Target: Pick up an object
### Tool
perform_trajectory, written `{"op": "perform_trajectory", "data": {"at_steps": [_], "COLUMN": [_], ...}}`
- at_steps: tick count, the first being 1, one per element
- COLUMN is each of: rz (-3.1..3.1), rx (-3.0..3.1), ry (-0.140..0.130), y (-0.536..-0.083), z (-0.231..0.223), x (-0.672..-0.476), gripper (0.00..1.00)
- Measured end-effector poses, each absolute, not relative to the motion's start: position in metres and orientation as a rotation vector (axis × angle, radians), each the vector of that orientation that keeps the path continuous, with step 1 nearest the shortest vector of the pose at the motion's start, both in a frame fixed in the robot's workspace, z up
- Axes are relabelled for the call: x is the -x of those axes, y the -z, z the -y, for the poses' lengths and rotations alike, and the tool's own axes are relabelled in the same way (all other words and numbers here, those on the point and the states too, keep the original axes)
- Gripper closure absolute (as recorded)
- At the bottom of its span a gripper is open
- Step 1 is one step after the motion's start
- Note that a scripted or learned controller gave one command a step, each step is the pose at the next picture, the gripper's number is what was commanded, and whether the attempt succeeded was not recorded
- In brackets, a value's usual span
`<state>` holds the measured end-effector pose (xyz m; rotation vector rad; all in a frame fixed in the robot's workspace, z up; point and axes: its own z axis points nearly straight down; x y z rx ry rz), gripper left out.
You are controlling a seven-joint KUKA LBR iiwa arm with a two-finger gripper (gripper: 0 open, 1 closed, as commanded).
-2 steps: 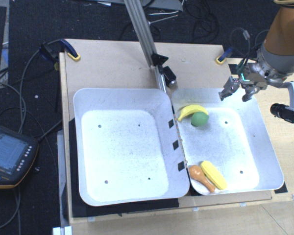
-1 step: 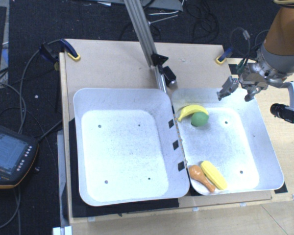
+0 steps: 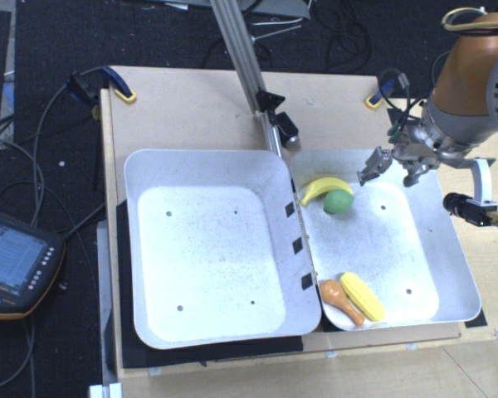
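white speckled bins (image 3: 207, 247); yellow banana (image 3: 322, 188) and green ball (image 3: 339, 201) at one o'clock, yellow corn (image 3: 363, 297) with orange piece (image 3: 339, 298) at five.

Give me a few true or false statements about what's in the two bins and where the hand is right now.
1. The banana and the green ball lie in the right bin. True.
2. The hand is gripping the banana. False: it hovers above the right bin's far side, apart from the banana, with nothing between its fingers.
3. The corn cob lies at the right bin's near edge, beside an orange piece. True.
4. The green ball sits in the left bin. False: it is in the right bin, touching the banana.
5. The corn cob lies right next to the banana. False: they are at opposite ends of the bin.
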<state>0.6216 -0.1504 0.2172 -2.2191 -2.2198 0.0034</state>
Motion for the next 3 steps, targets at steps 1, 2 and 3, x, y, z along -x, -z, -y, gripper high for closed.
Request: {"op": "perform_trajectory", "data": {"at_steps": [1,2,3], "rz": [2.218,2.219,2.222], "rx": [2.219,2.219,2.222], "ry": [-0.005,-0.004,0.000], "y": [-0.155,-0.102,-0.115], "z": [0.153,0.153,0.153], "x": [-0.616,-0.615,-0.617], "gripper": [0.00,0.00,1.00]}}
